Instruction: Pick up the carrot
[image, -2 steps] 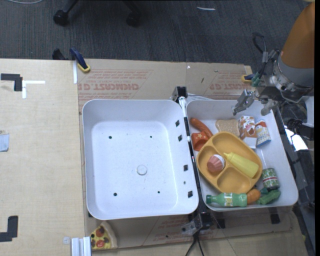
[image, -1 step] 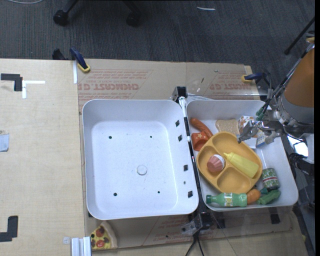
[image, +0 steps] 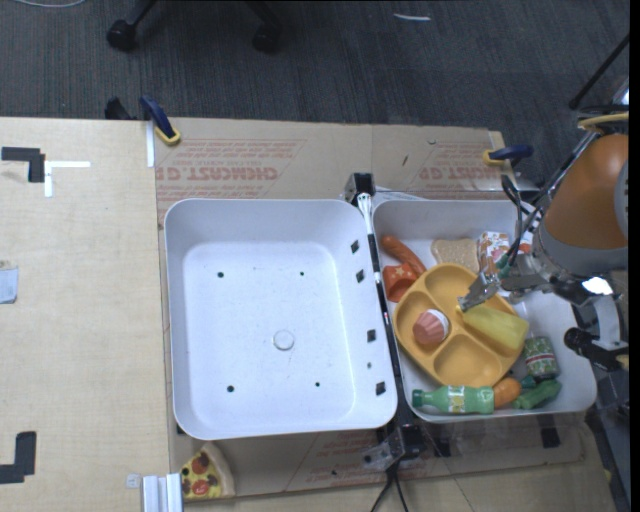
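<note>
The carrot is a short orange piece with a green top, lying at the front of the right bin between a green bottle and the yellow divided plate. My gripper hangs over the plate's upper right compartment, well behind the carrot and apart from it. A yellow wedge lies on the plate just right of the gripper tip. Nothing shows in the gripper.
A pink and red round toy sits in the plate's left compartment. An orange sausage, a red piece and a bread slice lie behind the plate. A small can stands right of it. The left bin holds a small white disc.
</note>
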